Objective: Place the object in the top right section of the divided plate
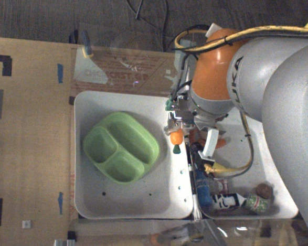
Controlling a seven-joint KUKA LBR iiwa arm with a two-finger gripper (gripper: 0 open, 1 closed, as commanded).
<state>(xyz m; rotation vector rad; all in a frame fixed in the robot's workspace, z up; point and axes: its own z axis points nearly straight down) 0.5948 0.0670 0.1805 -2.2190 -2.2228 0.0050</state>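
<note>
The green divided plate lies in the left white bin, tilted in the view, with three sections. My gripper hangs over the wall between the two bins, just right of the plate. A small orange object with a green tip sits between its fingertips, and the gripper is shut on it. The object is held above the bin wall, apart from the plate. The grey arm with its orange band covers most of the right bin.
In the right bin, near its front edge, lie a blue object, a black-and-white object, a green round object and a brown one. A reddish item peeks out under the wrist.
</note>
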